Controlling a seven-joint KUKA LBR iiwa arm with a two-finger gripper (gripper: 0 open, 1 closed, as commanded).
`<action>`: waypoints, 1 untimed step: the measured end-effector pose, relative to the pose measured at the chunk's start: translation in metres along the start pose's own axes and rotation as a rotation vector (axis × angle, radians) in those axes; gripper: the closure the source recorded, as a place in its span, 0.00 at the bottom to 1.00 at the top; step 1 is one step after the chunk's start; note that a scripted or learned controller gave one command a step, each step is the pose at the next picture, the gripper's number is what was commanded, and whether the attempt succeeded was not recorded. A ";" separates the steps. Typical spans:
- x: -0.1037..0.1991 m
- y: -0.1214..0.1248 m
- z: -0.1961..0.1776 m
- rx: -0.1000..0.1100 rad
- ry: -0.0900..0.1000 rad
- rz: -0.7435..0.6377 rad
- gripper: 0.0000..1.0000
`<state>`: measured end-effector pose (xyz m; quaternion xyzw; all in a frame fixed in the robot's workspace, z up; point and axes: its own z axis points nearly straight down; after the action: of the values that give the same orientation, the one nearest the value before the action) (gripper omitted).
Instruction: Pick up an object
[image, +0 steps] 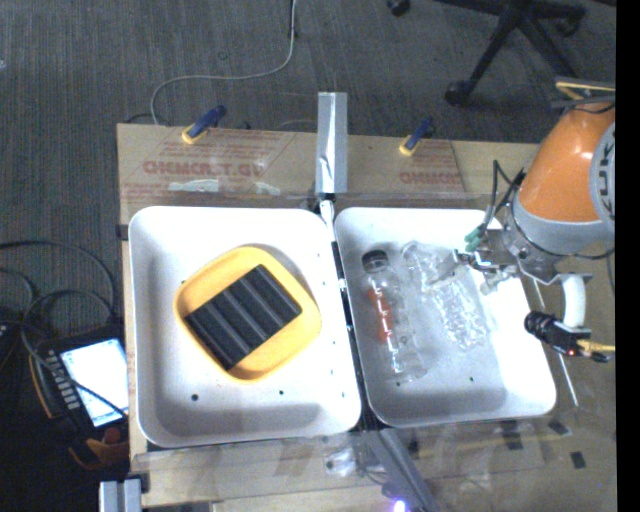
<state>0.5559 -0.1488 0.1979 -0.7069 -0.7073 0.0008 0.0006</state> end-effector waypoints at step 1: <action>-0.046 0.005 0.103 -0.006 -0.001 -0.036 0.00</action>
<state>0.5610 -0.1950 0.0952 -0.6939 -0.7200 -0.0011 -0.0019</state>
